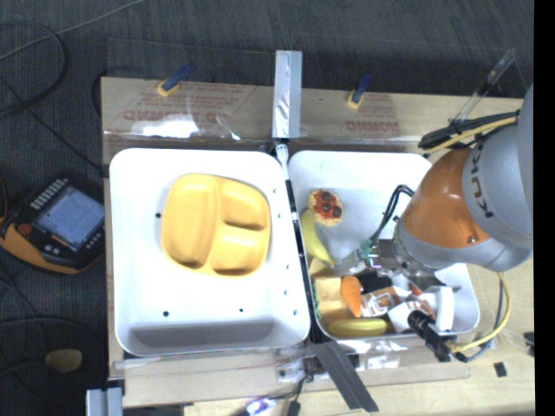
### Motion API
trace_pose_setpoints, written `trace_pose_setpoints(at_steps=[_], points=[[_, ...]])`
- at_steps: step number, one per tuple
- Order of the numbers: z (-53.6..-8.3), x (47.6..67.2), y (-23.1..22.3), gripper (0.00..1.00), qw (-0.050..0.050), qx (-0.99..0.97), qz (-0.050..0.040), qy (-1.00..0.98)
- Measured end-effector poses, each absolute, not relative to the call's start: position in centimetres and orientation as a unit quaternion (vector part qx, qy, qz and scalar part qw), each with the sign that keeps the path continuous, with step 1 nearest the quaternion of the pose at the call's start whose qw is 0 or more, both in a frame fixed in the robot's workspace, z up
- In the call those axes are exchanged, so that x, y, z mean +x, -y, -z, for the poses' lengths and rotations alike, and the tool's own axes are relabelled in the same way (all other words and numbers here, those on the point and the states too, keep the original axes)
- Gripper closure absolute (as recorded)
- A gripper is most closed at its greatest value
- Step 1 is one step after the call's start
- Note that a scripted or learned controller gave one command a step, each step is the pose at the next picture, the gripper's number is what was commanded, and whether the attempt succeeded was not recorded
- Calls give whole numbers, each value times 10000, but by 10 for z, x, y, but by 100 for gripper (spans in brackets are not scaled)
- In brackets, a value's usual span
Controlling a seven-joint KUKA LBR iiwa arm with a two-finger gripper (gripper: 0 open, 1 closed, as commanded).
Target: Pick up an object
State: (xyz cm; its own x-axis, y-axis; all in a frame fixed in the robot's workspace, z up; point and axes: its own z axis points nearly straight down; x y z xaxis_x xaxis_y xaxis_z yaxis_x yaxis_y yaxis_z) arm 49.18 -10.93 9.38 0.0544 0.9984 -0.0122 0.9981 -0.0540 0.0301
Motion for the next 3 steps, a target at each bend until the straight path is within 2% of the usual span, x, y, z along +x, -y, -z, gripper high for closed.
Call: trace_pose_setpoints(at_steps=[1,2,3], points=[[-91,495,138,0,68,7538,-69,-6571],[-90,528,111,0,65,7223,-22,-6915],[-91,490,118,0,96,6655,-45,-7463]])
